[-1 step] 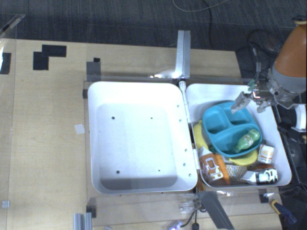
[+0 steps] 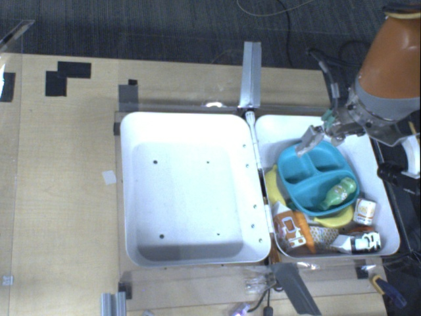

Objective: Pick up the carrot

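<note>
Orange carrot (image 2: 303,230) lies at the right bin's (image 2: 385,180) front-left, just beside the blue divided tray (image 2: 309,170) — I see the gripper (image 2: 314,139) over that tray's back rim, whether clenched or released I cannot tell.

Even, bright overhead light; soft shadow along the near inner wall of the shallow white plastic left bin (image 2: 187,127); overall slightly soft focus, mild glare on its floor.

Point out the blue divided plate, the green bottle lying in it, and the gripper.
blue divided plate (image 2: 309,170): camera view, on its bare upper-left compartment.
green bottle (image 2: 340,192): camera view, on its body.
gripper (image 2: 309,141): camera view, at its fingertips above the plate's upper rim.
</note>
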Controlling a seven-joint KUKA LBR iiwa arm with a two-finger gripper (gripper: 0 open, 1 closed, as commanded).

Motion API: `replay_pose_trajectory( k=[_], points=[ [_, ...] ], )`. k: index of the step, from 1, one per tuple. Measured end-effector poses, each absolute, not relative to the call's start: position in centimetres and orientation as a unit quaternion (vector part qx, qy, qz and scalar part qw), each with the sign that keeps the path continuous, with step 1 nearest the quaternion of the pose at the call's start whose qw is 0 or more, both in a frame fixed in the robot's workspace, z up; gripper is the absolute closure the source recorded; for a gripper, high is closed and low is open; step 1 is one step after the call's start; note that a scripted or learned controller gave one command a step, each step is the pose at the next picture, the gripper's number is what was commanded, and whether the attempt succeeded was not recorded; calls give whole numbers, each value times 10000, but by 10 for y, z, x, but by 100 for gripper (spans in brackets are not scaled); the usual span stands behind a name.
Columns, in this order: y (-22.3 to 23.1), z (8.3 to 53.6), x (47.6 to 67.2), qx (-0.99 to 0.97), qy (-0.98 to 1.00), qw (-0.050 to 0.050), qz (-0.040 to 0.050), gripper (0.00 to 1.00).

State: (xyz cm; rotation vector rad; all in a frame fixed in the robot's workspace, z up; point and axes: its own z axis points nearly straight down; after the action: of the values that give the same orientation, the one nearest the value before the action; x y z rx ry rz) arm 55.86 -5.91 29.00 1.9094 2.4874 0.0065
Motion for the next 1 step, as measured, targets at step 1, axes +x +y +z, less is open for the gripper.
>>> replay_pose_trajectory(
  k=[1],
  points=[
    [-35,311,488,4346,9006,31,14,0]
  ],
)
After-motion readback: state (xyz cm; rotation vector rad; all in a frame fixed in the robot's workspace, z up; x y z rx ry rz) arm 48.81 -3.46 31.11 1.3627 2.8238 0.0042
